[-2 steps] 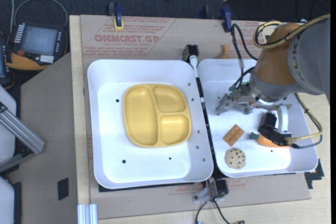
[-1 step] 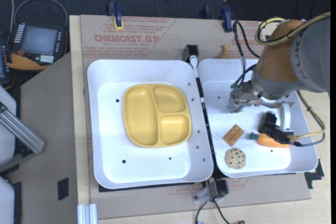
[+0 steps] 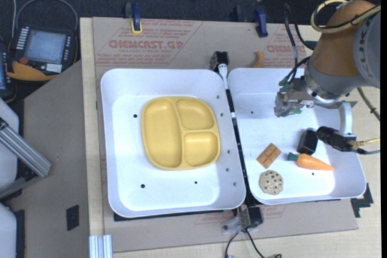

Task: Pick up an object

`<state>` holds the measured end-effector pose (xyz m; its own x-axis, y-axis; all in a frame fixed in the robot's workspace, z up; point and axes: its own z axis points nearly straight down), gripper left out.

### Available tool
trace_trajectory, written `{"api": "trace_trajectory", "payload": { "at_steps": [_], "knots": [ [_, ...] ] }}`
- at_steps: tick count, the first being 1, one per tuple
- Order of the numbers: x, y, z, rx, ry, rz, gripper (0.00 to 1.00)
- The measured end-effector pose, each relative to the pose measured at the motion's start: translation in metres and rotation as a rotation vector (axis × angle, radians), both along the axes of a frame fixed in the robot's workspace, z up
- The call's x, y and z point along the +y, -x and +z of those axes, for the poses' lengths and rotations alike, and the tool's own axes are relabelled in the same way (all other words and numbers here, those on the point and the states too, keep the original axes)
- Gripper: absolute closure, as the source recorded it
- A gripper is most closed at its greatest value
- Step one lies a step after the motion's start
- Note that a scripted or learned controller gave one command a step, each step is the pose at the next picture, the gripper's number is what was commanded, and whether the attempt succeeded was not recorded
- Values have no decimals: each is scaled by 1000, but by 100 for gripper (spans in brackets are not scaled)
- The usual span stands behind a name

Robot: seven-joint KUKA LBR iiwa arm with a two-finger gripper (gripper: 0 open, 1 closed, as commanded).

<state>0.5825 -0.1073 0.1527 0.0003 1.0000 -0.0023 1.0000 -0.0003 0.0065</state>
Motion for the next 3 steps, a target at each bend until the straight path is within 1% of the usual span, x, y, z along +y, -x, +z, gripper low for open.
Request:
{"api": "trace_trajectory", "payload": {
  "at_steps": [2, 3],
  "knots": [
    [-3, -3, 128, -1, 0, 1, 100],
    [60, -10, 115, 9, -5, 7, 100]
  ]
}}
